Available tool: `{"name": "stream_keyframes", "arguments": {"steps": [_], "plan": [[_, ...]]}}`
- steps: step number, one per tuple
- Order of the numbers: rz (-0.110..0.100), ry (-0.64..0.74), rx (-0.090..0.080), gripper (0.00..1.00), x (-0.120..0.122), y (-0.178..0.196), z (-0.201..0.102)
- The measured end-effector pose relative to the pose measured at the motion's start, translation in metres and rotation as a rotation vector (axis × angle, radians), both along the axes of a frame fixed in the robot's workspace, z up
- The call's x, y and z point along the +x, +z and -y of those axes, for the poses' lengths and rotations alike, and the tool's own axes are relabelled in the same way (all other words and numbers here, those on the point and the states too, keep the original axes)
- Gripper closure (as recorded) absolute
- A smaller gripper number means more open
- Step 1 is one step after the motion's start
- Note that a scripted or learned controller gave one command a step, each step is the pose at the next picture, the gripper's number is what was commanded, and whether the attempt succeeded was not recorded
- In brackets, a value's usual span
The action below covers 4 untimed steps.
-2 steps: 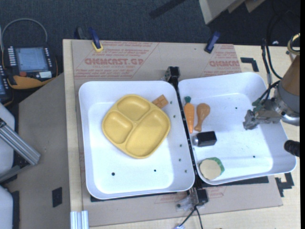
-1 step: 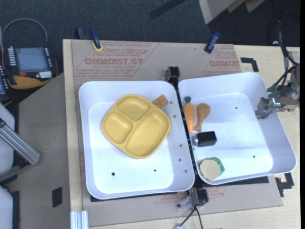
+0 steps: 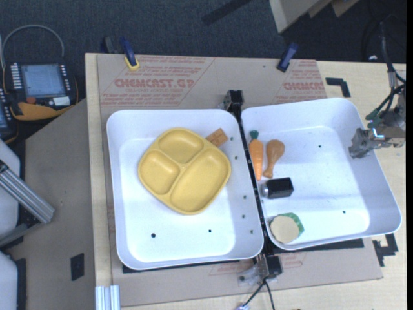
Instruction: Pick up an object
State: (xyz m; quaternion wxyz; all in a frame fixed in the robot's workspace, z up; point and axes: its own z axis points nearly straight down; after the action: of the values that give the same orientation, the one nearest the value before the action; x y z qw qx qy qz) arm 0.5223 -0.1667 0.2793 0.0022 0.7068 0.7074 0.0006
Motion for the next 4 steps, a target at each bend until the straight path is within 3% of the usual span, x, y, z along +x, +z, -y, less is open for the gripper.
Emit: {"name": "stream_keyframes", "arguments": {"steps": [2,4], "plan": [[-0.001,0.005,0.003,1.00,0.052,-0.025,-0.105],[-0.001,0.004,0.003,1.00,0.099,-0.027,-0.200]]}}
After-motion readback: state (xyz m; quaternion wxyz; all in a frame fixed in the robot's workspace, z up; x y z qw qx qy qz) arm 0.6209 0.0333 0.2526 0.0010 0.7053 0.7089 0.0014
